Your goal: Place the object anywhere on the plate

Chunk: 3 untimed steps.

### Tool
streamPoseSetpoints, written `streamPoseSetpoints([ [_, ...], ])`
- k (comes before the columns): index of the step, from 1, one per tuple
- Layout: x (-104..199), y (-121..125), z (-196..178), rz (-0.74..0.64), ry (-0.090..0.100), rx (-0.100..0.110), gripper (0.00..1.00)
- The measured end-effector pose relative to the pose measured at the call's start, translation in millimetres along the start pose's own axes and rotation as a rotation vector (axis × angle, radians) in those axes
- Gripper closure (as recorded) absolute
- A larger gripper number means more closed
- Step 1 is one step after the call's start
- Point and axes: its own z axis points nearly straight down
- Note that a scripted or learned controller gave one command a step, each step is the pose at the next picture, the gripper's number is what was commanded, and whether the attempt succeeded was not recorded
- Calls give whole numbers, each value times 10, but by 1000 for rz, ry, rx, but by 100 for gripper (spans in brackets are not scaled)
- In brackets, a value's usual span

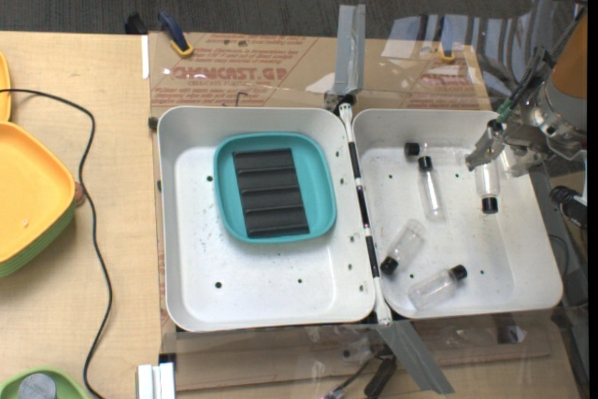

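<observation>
A teal plate (322, 192) with a dark ridged insert (271, 192) lies in the left bin (187, 229). Several clear vials with black caps lie in the right bin (523, 285): one (430, 187) near the middle, one (404, 246) lower left, one (435, 285) near the front. A black cap (411, 148) sits at the back. My gripper (493, 154) hovers over the right bin's far right side. Another vial (488, 193) sits directly below its tips, cap end toward the front; I cannot tell whether it is gripped or lying on the bin floor.
A metal divider (360, 192) separates the two bins. Cardboard (243, 65) lies behind them. Yellow and green dishes (28, 201) and a black cable (93, 229) sit on the wooden bench at left.
</observation>
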Motion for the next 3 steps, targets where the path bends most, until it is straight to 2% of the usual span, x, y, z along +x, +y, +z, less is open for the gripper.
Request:
streamPoseSetpoints([
  [1,0,1,-1,0,0,0,0],
  [2,-351,-180,-981,115,0,-2,0],
  [3,-417,-190,-2166,262,-1,0,0],
])
